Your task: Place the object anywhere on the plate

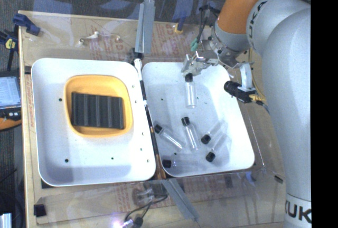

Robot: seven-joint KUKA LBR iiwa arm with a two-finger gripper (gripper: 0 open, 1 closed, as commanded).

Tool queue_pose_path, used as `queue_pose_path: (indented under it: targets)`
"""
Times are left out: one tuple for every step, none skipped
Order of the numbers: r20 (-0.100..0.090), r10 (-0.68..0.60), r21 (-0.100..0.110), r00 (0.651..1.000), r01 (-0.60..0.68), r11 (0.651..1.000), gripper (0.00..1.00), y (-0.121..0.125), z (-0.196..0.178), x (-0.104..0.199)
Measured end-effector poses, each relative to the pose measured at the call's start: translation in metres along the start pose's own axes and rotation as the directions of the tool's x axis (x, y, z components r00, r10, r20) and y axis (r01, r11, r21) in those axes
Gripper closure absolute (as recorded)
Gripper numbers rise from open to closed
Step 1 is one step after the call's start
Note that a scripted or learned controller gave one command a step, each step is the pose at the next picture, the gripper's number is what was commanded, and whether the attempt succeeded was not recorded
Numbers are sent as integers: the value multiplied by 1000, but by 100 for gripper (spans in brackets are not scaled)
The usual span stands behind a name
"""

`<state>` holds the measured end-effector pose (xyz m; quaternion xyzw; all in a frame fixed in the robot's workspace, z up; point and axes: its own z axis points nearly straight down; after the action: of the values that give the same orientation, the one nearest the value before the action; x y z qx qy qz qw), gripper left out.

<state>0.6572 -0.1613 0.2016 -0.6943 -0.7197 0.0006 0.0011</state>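
Observation:
A yellow plate (97, 83) lies in the left bin (47, 137), with a dark ridged block (98, 111) resting on its middle. Several clear vials with black caps lie in the right bin (240, 140). One vial (189, 94) lies at the bin's upper middle, its cap pointing toward the far wall. My gripper (191, 67) hangs over the far edge of the right bin, directly above that vial's cap. Whether it touches the vial is unclear. The other vials (188, 133) lie scattered toward the near half of the bin.
A metal bar (143, 26) stands behind the gap between the two bins. A black fitting with a cable (240, 91) juts from the wrist over the right bin's right side. The arm's grey body (288, 89) covers the bench's right end.

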Motion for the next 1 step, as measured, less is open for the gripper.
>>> queue_pose_path:
  targets:
    - [0,-191,2,982,191,982,100,-27,5,24]
